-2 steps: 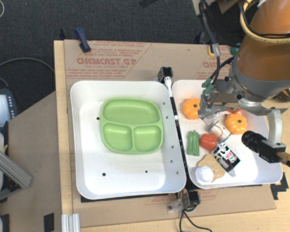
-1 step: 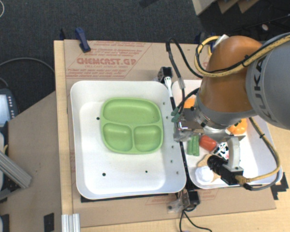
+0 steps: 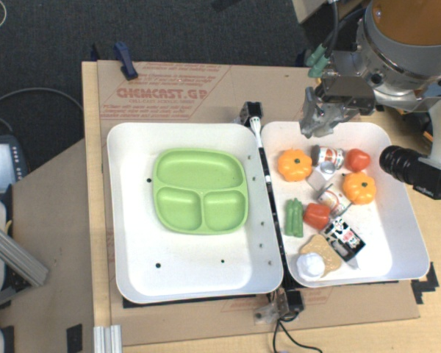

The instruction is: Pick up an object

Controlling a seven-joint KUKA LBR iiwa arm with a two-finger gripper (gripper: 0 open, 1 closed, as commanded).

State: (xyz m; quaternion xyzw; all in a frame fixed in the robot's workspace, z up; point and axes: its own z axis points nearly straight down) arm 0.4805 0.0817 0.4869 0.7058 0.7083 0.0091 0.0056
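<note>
Over the left white bin (image 3: 125,197) lies a smooth green three-compartment plate (image 3: 201,190). At my right bin (image 3: 404,234), two glossy orange pumpkins (image 3: 294,165) sit either side of a small metal can (image 3: 327,158), with a red tomato (image 3: 357,159) beyond. My gripper (image 3: 317,126) hovers at the bin's twelve o'clock rim, the can near it at five o'clock; I cannot tell its spread.

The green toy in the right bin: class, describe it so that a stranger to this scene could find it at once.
Start at the right bin, the one crowded with small toys. Go to its left side, beside the divider between the two bins, about halfway down. The green toy there is long and narrow and is that bin's sole green item; its neighbours are orange, red or white.
</note>
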